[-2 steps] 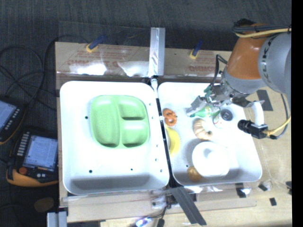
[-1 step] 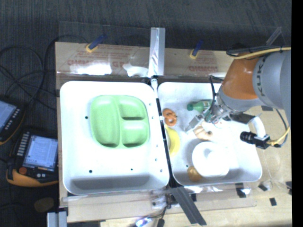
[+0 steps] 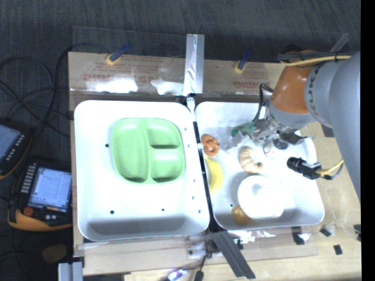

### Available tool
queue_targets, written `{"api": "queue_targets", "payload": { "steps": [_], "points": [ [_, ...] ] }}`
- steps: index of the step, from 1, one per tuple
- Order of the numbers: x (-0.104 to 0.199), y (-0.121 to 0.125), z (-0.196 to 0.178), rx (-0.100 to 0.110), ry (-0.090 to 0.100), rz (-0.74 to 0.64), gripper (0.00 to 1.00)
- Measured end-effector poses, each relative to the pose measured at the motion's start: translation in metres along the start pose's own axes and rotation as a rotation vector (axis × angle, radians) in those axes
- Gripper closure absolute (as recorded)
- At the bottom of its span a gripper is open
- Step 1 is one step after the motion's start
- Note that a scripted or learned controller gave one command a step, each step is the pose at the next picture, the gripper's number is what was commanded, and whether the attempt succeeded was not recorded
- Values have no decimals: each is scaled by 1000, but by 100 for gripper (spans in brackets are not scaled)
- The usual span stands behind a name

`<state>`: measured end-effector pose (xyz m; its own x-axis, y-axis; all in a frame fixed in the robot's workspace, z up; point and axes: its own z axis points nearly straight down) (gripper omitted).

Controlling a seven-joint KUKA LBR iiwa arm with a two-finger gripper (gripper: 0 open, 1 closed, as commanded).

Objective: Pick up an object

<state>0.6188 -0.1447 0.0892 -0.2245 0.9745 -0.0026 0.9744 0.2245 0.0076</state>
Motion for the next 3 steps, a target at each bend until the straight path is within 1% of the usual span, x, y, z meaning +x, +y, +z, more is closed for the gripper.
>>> {"api": "queue_targets", "payload": {
  "steps": [1, 2, 3],
  "points": [
    [-10, -22, -1, -3, -4, -101, 0],
    [-30, 37, 3, 45, 18, 95, 0],
    [-13, -5, 0, 0, -3, -317, 0]
  ]
}}
